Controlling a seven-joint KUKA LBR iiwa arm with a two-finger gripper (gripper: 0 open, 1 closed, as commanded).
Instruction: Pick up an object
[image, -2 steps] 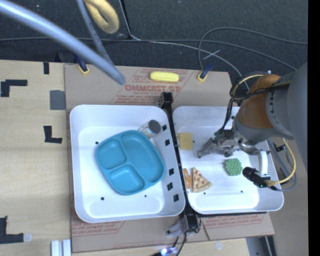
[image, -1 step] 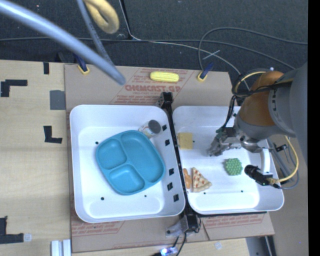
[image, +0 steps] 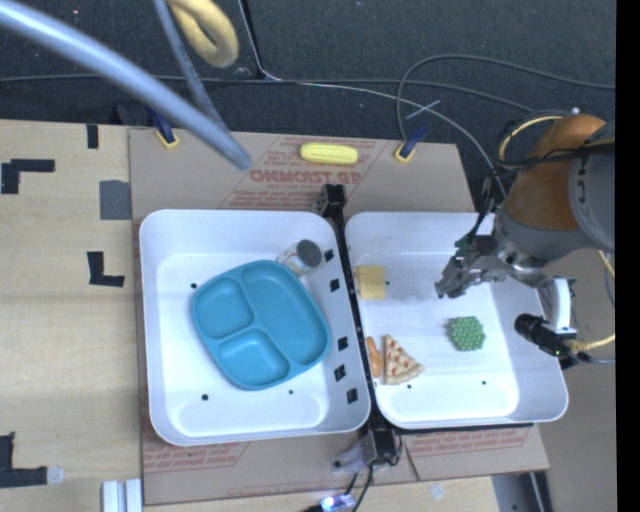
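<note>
Our hand (image: 452, 283) hangs over the right bin (image: 540, 400), right of frame centre; we cannot tell its opening, and we see nothing in it. Candidates lie loose there: green broccoli-like piece (image: 466, 332) just below it, yellow block (image: 371, 282) and pizza slice (image: 398, 361) leftward. We judge picking not yet done.

Right bin (image: 540, 405): bare floor along far edge & near-right corner – broccoli (image: 466, 333), pizza slice (image: 398, 362), cheese block (image: 371, 282) crowd mid & left edge
</note>
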